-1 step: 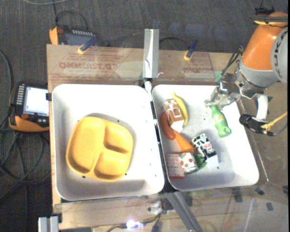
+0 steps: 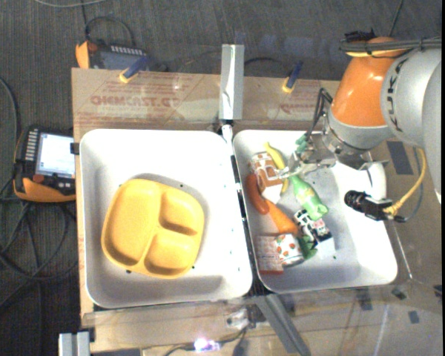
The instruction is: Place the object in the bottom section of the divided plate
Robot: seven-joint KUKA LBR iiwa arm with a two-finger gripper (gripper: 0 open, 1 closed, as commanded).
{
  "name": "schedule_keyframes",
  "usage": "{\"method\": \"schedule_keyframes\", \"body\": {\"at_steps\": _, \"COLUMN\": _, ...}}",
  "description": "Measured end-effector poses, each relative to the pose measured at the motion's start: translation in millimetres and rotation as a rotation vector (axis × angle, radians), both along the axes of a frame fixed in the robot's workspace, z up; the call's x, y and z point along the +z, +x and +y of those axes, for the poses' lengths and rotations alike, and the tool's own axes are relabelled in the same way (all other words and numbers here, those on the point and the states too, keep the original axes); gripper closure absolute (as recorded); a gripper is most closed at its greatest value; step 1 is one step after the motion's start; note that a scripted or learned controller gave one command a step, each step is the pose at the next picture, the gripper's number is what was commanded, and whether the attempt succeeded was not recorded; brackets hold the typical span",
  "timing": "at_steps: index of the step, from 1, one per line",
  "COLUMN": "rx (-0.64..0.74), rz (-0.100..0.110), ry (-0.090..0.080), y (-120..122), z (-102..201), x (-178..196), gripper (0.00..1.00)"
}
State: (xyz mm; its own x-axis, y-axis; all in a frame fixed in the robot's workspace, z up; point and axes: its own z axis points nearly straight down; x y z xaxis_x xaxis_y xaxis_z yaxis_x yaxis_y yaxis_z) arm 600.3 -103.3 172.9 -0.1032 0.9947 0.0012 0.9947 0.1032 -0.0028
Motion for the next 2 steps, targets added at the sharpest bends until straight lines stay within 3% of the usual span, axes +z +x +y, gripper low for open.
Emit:
{"method": "schedule_keyframes", "body": {"at_steps": 1, "rx": -0.194, "rz": 0.002, "ry": 0.000, "y": 19.9, "z": 43.7, "x": 25.1, "gripper": 1.00}}
{"method": "schedule_keyframes", "body": {"at_steps": 2, "rx": -0.191, "rz": 0.006, "ry": 0.002, "y": 20.2, "z": 44.8, "x": 32.1, "gripper": 1.00}}
